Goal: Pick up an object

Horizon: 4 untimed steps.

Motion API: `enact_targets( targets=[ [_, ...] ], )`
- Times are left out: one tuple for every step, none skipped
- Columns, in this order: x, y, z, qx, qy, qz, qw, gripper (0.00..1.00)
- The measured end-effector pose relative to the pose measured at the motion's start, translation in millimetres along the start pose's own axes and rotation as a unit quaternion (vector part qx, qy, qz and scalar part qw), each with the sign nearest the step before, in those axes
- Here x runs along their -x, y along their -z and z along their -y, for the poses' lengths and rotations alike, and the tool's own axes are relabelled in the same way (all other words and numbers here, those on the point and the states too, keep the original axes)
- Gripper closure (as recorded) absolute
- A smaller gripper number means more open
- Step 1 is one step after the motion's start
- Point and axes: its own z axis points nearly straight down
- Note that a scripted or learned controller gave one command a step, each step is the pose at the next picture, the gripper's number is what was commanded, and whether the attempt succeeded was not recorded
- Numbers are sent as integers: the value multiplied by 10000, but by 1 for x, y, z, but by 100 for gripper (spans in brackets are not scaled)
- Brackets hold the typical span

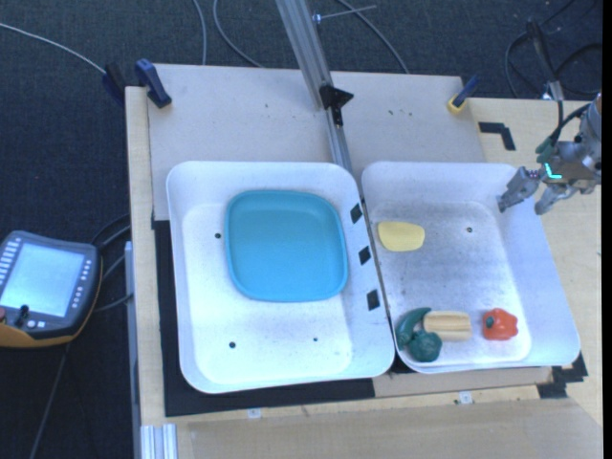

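Gripper hovers over the upper right rim of the right bin, fingers spread, nothing between them. Judged step: approach, no target reached yet. 4 candidates sit in that bin: yellow piece near the left wall, and green pepper, tan block and red pepper along the front edge. Next move needs travel inward and a descent. Front row is crowded; yellow piece stands clear. Left bin carries a blue plate.
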Motion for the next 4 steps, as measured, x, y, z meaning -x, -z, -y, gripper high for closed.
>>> enact_targets(
  targets=[
    [0, 0, 0, -1, 0, 0, 10000, 0],
    [-5, -62, 0, -25, 2, -6, 10000, 0],
    [-7, -118, -8, -24, 2, -6, 10000, 0],
    [-8, -152, -8, -17, 1, -5, 10000, 0]
  ],
)
